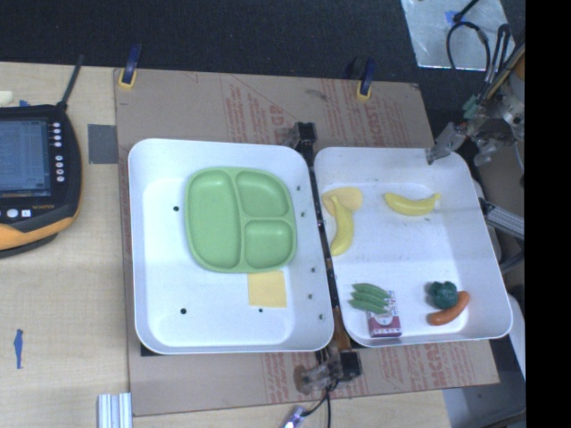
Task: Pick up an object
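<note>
While the end effector (443, 152) hangs over the right bin's (464, 239) far corner, grip state unreadable, it should descend squarely over the nearby banana (411, 203).

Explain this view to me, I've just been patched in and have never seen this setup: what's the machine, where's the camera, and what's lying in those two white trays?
One fixed camera looks down at a slant on a bench with two shallow white bins side by side. The robot arm comes in from the right; its end effector hovers at the far right corner of the right bin, with nothing visibly held. The left bin holds a green divided plate and a flat yellow square just in front of it. The right bin holds toy food: a curved yellow piece by the left wall, a banana, green pea pods over a small red packet, and a dark green item beside an orange sausage-like piece. At far left sits a handheld control pendant.
</note>
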Action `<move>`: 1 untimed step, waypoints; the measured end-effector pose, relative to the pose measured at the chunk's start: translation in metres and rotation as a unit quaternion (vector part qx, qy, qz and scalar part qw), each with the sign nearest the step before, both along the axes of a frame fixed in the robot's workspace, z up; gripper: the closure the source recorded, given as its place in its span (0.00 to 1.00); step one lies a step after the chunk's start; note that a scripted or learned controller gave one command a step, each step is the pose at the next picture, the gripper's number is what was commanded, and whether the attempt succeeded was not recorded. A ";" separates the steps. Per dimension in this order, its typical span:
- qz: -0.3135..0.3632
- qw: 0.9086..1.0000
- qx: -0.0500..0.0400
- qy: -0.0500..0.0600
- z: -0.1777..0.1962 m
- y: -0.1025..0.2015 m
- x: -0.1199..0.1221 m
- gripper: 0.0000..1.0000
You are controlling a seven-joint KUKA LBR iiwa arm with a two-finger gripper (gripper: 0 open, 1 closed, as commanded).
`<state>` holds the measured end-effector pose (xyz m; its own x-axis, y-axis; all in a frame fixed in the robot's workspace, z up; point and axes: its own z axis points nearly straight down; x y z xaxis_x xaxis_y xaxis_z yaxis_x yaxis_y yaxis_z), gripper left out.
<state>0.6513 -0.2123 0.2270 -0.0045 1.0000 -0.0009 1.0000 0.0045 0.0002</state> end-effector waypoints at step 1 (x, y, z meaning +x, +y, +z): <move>0.000 1.000 0.000 0.002 -0.052 0.031 0.005 0.00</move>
